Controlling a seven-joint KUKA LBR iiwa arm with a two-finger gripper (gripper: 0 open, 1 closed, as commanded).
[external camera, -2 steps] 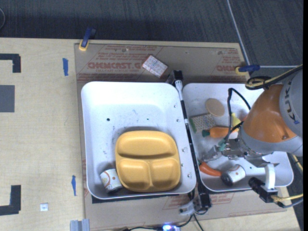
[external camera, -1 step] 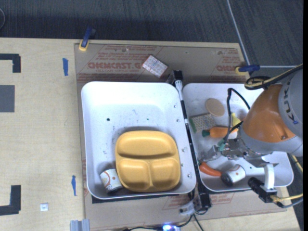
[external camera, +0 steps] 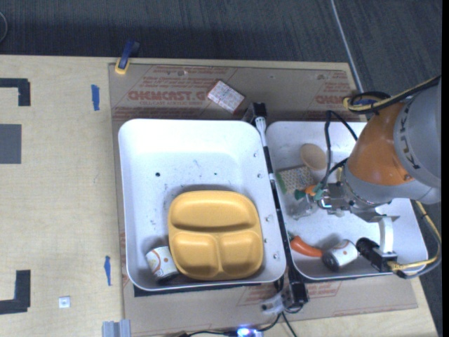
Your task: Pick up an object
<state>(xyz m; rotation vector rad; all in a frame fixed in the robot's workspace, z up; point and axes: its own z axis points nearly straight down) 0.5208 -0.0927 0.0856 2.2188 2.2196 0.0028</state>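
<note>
Far left: pale wood tabletop (external camera: 56,188) with black tape marks (external camera: 15,92) and short blue tape strips (external camera: 95,97). Next right, a printed cardboard sheet (external camera: 175,93) under both bins, with a yellow-and-blue clip (external camera: 126,55) at its far left corner. On the cardboard's far strip, just beyond the left bin, a small patterned card (external camera: 225,95), tilted.

Left bin (external camera: 130,188), white and shallow: a big yellow compartment tray (external camera: 215,234) in the near half, lying bottom-up by the look of it. Tucked at its near left corner and touching it, a small white cup (external camera: 161,260) with orange marks, on its side.

Right bin (external camera: 403,234), left to right: a green patterned packet (external camera: 295,181) near the left wall, a tan egg-shaped thing (external camera: 313,156) just beyond it on the far side. At the near edge, an orange carrot-like piece (external camera: 306,245), with a white-and-grey cylinder (external camera: 339,254) just to its right.

Hand (external camera: 309,199) low over the middle-left of the right bin, just on the near side of the green packet, between it and the carrot piece. Cannot tell whether open or closed; nothing seen gripped. Behind it on the right, the grey arm (external camera: 421,139) with its orange band (external camera: 379,153), above the right half of the bin.
</note>
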